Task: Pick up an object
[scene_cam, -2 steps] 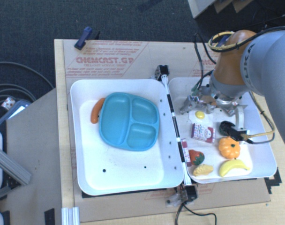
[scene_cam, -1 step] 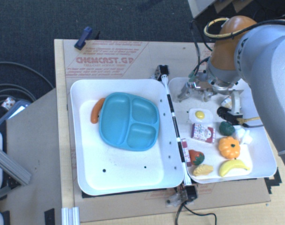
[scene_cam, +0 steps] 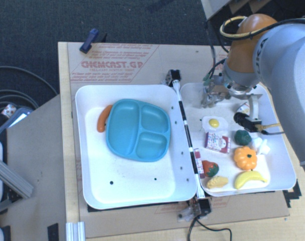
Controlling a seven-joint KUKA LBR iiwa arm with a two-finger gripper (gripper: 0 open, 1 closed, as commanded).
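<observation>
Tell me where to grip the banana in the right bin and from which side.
Grip the banana across its thick middle, coming straight down from above. It lies flat and curved along the bin's near edge, with the pumpkin just behind it, so close the fingers across its narrow width.

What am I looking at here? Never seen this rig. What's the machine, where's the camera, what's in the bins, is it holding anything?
One fixed camera looks down at a slant on a bench with two shallow white bins. The grey arm with an orange band is a robot reaching in from the right; its gripper hangs over the far end of the right bin.

The left bin holds a blue divided tray with an orange toy partly under it. The right bin holds toy food: fried egg, red-and-white packet, pumpkin, banana, a dark green piece, corn.

I see nothing held.
</observation>
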